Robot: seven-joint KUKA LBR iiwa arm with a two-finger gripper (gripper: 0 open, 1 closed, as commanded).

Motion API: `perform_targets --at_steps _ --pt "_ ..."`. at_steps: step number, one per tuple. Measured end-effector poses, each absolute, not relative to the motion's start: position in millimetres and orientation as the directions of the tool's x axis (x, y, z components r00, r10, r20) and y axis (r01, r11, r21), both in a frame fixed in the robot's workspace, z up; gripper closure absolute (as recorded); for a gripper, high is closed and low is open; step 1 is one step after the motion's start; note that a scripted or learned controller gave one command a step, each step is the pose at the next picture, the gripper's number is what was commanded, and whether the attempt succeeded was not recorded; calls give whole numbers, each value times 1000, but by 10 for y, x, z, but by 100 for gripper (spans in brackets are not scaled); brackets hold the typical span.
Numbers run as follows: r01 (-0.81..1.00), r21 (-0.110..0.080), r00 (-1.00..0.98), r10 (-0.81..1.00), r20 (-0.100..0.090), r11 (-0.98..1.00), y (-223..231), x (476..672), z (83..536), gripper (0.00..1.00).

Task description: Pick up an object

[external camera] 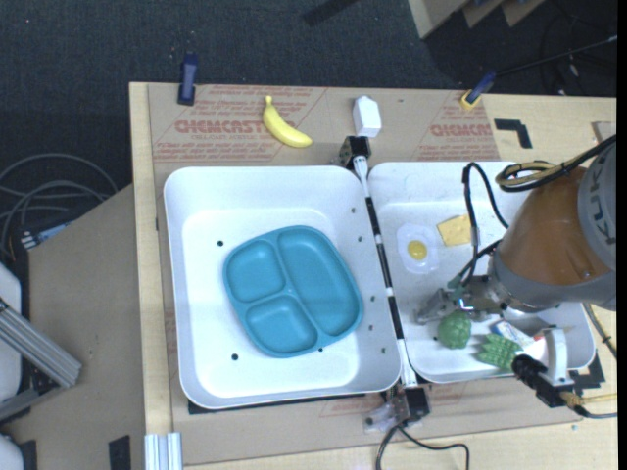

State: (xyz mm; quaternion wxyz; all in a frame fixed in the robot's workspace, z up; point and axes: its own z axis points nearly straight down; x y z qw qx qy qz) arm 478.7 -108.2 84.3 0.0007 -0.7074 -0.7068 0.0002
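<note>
In the camera view, the grey arm [558, 243] reaches in from the right and hangs low over the right bin [421, 186]. Its gripper [453, 306] sits over the near half of that bin, towards the bin's left side. A green round toy [454, 332] lies on the bin floor just beside the gripper, on its near side. The toy lies free on the floor and nothing clasps it. Whether the gripper is open or closed cannot be told from this angle.

A green ridged toy [497, 352] lies just to the right of the round one and a little nearer. Farther back in the same bin, a fried-egg toy [418, 250] rests apart from the gripper, with a yellow square piece [454, 230] near it on the right.

The left bin [181, 196] holds a blue divided plate [291, 289] lying flat near its middle. On the bench [225, 130] beyond the bins lie a banana [284, 126] and a small white object [366, 116].
</note>
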Motion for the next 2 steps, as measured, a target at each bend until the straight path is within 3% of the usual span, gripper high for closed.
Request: perform_targets --at_steps 1,2 --pt "1000 0 2 1000 0 -2 -1082 4789 940 100" --pt "1000 1 -1 1000 1 1 -485 5030 1847 100"
